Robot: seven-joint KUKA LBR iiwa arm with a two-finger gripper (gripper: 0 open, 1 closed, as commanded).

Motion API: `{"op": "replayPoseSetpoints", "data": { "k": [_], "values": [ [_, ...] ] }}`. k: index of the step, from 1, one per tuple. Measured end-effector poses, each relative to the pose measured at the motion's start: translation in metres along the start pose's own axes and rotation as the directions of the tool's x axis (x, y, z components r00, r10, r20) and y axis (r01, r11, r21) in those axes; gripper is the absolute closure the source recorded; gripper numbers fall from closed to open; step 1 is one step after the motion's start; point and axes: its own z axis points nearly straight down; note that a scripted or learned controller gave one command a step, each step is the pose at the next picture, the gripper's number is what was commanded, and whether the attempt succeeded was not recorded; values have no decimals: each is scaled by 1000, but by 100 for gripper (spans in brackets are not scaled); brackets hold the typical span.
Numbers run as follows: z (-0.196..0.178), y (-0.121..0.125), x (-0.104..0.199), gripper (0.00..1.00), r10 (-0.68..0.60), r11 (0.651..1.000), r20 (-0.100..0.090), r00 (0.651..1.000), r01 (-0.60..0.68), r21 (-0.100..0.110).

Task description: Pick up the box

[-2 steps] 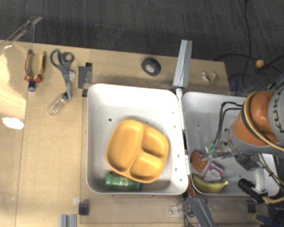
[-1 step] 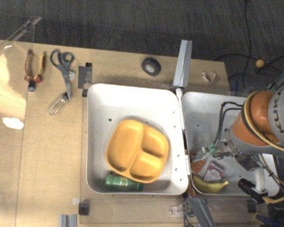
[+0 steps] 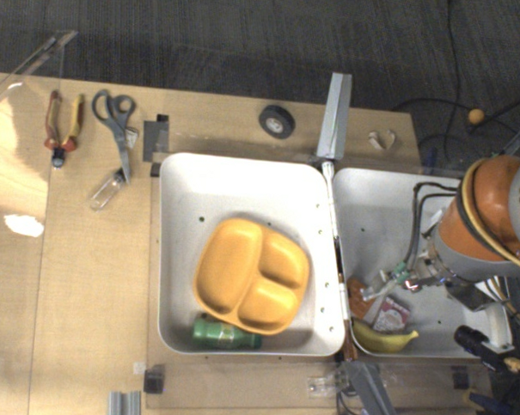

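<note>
Reaching in from the right over the right-hand shallow white plastic bin (image 3: pixel 372 199): grey arm with orange band (image 3: pixel 492 212), its jaws (image 3: pixel 412 282) hanging low toward the bin's front-left corner; impossible to tell whether open or closed. Lying just beneath and beside the jaws: small flat box with pink-and-white printed faces (image 3: pixel 391 316), tilted, touching a curved yellow banana (image 3: pixel 383 338) along the front wall, with a small brown rounded item (image 3: pixel 358 294) just to the left. Sitting in the left-hand white bin (image 3: pixel 181 242): glossy yellow plastic tray with 3 rounded compartments (image 3: pixel 252 274), overlapping a green cylindrical bottle lying on its side (image 3: pixel 224 333). Resting on the pale wooden table (image 3: pixel 76 280): grey-handled scissors (image 3: pixel 117 127), red-handled pliers (image 3: pixel 62 123), black tape roll (image 3: pixel 277 120).
</note>
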Motion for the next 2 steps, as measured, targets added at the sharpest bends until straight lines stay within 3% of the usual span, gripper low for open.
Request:
{"op": "replayPoseSetpoints", "data": {
  "k": [1, 2],
  "values": [
    [-17, -10, -35, 0, 302, 953, 1, 953, -302, 2],
    [45, 4, 5, 0, 309, 951, 3, 951, -309, -13]
  ]
}}
